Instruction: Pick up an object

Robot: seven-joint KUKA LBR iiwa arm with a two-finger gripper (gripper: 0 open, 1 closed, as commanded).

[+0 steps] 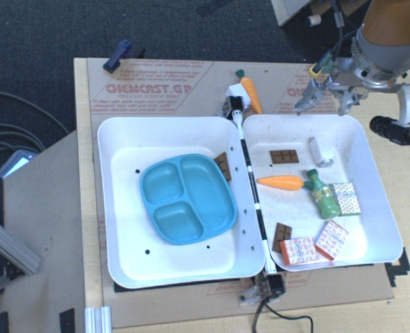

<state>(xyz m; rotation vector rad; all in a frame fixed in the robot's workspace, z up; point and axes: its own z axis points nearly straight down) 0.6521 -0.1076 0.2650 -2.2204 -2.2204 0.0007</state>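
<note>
The grey arm's pincer [327, 97] hangs above the far rim of the right shallow white bin [378, 207], its two fingers spread apart with nothing between them. In this bin lie an orange plastic carrot [281, 182], a green plastic bottle [322, 195] touching the carrot's tip, a brown chocolate bar [284, 157], a small grey block [320, 152] and two red-and-white snack packets [315, 245] near the front. The left white bin [114, 207] holds a blue divided plastic plate [187, 198]. Another orange carrot [250, 94] lies on the tabletop [156, 89] behind the bins.

A robotics lab: bench [156, 82] with white bins [114, 186], loose cables [24, 123], dark carpet.
</note>
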